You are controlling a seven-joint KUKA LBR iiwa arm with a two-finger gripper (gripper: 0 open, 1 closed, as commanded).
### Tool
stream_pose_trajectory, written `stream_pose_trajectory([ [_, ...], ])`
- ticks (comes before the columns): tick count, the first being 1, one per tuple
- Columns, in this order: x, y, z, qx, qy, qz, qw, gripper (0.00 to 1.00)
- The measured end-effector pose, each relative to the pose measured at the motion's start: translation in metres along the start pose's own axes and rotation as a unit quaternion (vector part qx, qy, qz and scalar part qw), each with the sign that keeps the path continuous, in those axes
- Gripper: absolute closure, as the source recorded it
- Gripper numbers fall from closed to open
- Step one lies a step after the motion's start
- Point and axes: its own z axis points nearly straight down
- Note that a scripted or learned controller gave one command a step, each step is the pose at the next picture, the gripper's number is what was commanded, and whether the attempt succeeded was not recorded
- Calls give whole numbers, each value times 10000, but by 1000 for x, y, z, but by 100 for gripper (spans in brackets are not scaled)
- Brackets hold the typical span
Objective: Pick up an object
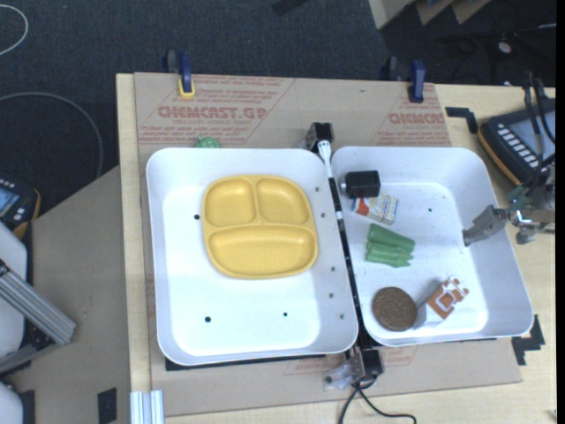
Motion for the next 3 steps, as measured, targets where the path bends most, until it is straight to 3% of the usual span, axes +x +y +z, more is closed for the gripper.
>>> stream_pose_trajectory([
  [1, -6, 9, 166, 51, 21, 2, 10000, 0],
  [2, -20, 92, 168, -34, -14, -20, 10000, 0],
  [3, -10, 185, 166, -48, -12, -31, 10000, 0],
])
